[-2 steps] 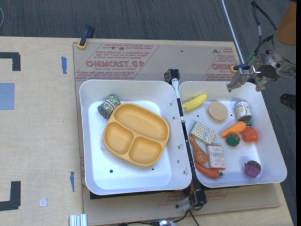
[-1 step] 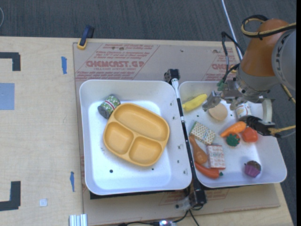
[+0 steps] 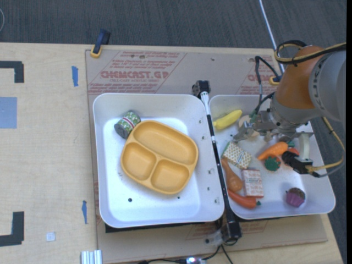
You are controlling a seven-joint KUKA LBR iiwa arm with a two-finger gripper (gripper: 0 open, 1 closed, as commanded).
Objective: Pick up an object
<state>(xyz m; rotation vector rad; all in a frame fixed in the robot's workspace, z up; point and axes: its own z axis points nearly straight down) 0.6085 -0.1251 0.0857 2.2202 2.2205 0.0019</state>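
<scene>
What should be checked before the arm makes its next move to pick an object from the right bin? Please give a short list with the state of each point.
1. Gripper is above the right bin: ok.
2. Something is between the fingers: cannot tell, the wrist hides them.
3. Objects lie within the bin walls: ok; the banana, carrot, small patterned box and purple piece are all inside.
4. Nearest target stands free: not ok; the box, a red and white carton and orange-red pieces are crowded together.
5. Left bin needs no attention: ok; the yellow tray and small can rest there, apart from the arm.
</scene>
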